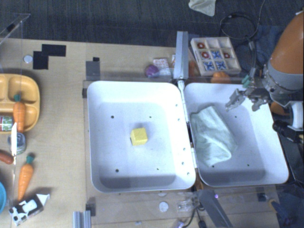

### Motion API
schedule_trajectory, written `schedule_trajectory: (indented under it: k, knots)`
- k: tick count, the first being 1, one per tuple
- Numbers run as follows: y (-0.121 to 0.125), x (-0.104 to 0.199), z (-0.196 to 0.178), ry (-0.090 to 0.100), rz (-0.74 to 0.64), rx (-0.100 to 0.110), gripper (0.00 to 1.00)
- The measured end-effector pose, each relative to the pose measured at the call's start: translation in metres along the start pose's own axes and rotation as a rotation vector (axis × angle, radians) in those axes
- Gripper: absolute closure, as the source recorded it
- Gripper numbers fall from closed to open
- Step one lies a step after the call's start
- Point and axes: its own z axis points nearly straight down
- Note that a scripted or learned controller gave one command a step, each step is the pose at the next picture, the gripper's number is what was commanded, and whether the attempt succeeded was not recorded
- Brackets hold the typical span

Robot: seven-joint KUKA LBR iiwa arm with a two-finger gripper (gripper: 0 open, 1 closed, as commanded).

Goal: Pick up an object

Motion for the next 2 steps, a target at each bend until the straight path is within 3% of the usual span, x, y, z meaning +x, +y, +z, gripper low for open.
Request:
schedule_trajectory:
  k: [1,2]
  knots:
    - [0.006,-0.008,0.060,0.000,-0.226,-0.002,0.00]
    - [-0.002,-0.013,0.127,0.000,-0.293,-0.002,0.00]
